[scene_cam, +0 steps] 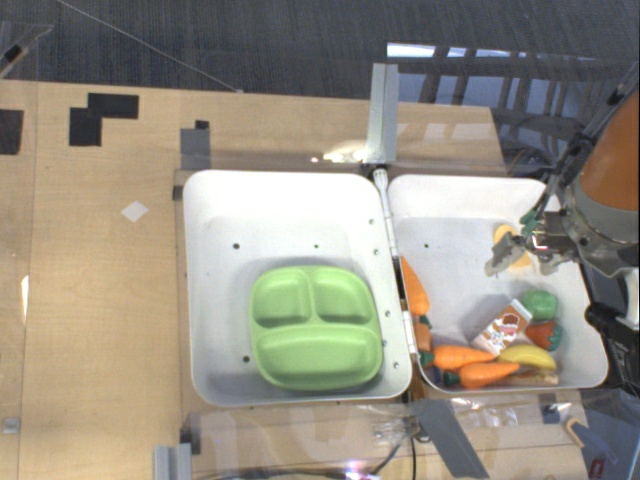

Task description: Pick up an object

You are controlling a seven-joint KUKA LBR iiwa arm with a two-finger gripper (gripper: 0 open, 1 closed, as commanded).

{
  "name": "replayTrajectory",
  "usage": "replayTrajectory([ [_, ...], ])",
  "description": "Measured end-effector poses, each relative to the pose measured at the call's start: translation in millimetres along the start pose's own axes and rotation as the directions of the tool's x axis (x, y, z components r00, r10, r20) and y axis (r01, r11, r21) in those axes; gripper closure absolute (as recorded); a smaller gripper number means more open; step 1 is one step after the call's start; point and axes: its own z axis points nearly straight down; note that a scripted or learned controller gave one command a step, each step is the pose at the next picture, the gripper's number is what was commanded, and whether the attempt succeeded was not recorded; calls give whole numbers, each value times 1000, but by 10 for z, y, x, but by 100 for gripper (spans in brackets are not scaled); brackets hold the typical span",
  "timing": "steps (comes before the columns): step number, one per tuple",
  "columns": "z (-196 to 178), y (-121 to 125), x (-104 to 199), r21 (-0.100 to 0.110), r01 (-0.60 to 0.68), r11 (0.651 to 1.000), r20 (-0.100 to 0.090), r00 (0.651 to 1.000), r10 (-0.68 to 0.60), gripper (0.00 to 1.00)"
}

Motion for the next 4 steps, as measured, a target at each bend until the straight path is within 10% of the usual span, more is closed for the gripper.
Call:
replayTrajectory([
  [1,900,412,346,1,23,1000,0,1000,-23,0],
  [2,1299,159,367,-4,366,931,3,931,-366,0],
  [3,397,892,590,-4,613,790,2,790,-613,0],
  [4,399,891,587,-4,613,790,3,790,-613,0],
])
